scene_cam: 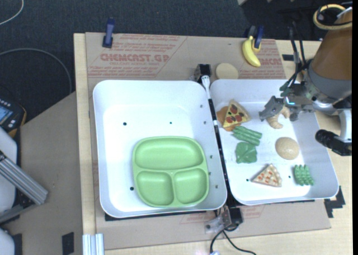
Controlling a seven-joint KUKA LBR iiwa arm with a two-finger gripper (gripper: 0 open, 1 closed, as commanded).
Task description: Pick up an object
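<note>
The arm reaches in over the right bin [319, 189], and its end effector [278, 113] hangs low in that bin's upper part, fingers spread open and pointing down and to the left. Just below the tips, between them or very near it, sits a small tan object [275, 122] — too small to name, and whether the fingers touch it cannot be told; nothing looks clamped or lifted. The rest of the right bin holds toy food: a pizza slice [232, 116] near the divider, a green bean pod [246, 134] and a green leafy piece [245, 152] under it, a round tan bun [287, 147] just below the end effector, a second pizza slice [267, 176] near the lower wall, and a green ridged piece [302, 175] beside that. The left bin [112, 114] carries a green divided plate [170, 170]. On the desk [168, 52], beyond the bins, lie a banana [251, 53] and a pale round disc [226, 71]. By my reading the step in hand is the descent onto a target, with the grasp itself not yet made. The next move calls for settling the fingers either side of the small tan object, closing firmly, then lifting straight up — the piece is small and could easily slip out or be nudged aside toward the bun.
</note>
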